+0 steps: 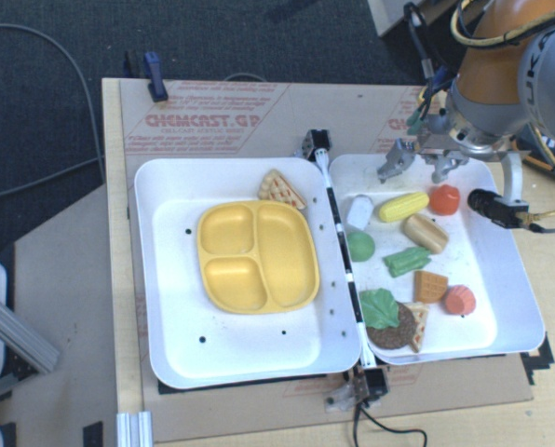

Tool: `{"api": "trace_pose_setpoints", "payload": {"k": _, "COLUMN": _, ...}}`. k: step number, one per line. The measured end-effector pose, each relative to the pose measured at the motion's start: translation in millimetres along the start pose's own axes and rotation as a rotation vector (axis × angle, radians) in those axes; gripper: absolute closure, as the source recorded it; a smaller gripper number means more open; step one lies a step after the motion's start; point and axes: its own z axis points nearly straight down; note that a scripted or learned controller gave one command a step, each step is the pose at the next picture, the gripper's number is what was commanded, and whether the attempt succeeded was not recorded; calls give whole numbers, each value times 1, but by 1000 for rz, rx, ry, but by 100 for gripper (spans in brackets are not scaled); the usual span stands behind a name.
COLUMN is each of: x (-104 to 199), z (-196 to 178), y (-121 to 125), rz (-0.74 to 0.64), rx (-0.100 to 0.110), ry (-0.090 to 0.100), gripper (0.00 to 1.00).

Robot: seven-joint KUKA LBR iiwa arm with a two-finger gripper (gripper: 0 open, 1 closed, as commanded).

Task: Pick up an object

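Two splayed fingers of the empty pincer [421,165] above the right bin's [512,291] far rim, toys close below.

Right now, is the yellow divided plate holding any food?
Empty: the yellow divided plate shows bare compartments; the waffle piece lies beside it in the bin.

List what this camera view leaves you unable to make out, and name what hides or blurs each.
- Gripper: fingers small and blurred, so open or shut is unclear.
- Waffle piece: lower edge tucked behind the yellow plate.
- Arm: cut off by the right edge.
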Motion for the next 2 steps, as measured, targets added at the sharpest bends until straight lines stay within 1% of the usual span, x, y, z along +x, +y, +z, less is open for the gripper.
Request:
{"api": "trace_pose_setpoints", "payload": {"k": 1, "x": -8, "z": 72, "y": -16, "rz": 1, "rx": 0, "ry": 0, "gripper": 0}}
{"api": "trace_pose_setpoints", "payload": {"k": 2, "x": -48, "z": 102, "y": 27, "rz": -1, "rx": -14, "ry": -5, "gripper": 0}}
